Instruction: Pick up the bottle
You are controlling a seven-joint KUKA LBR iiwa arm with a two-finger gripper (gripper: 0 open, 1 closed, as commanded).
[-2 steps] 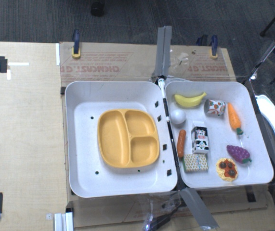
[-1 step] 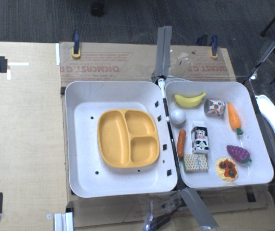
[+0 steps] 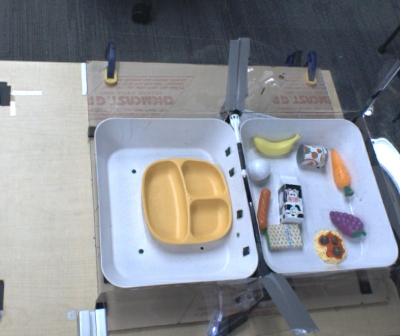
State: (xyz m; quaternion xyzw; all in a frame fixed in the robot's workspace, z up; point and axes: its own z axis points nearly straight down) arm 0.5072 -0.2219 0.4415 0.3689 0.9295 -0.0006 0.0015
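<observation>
Bottle: black-and-white cow-patterned small bottle (image 3: pixel 291 203), middle of right white bin (image 3: pixel 378 187).
Long axis: judged top-to-bottom of frame.
Neighbours: orange sausage (image 3: pixel 263 208) just left; tan cracker (image 3: pixel 284 237) touching below.
Hand state: cannot tell.

Right bin (image 3: pixel 368 159) crowded with small items; left bin's (image 3: pixel 115 187) margins around yellow tray (image 3: pixel 185 201) open.

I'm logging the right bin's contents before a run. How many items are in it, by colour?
Yellow: 1, banana
Orange: 2, carrot, sausage
Purple: 1, grapes
White or mixed print: 5, ball, can, carton, cracker, pizza
Total: 9
</observation>
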